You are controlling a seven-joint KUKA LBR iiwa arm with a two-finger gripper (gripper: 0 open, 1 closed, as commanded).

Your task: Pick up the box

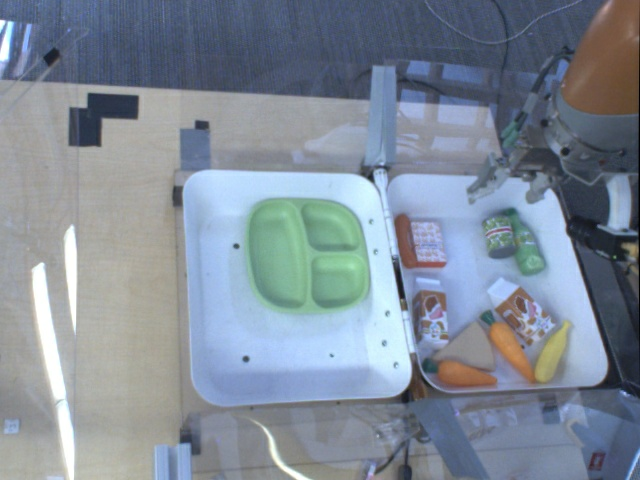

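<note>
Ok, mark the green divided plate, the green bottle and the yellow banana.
Green divided plate (280, 258): camera view, large left compartment.
Green bottle (527, 253): camera view, lower body.
Yellow banana (552, 352): camera view, middle.

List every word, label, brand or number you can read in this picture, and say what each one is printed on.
No text here can be read.
Red-and-white box: printed label, too blurred.
Brown-and-white carton: printed front, too small.
Orange-and-white packet: pattern, no legible letters.
Green bottle: label blurred.
Green divided plate: no markings seen.
Black squares on the bench: plain marks, no writing.
</note>
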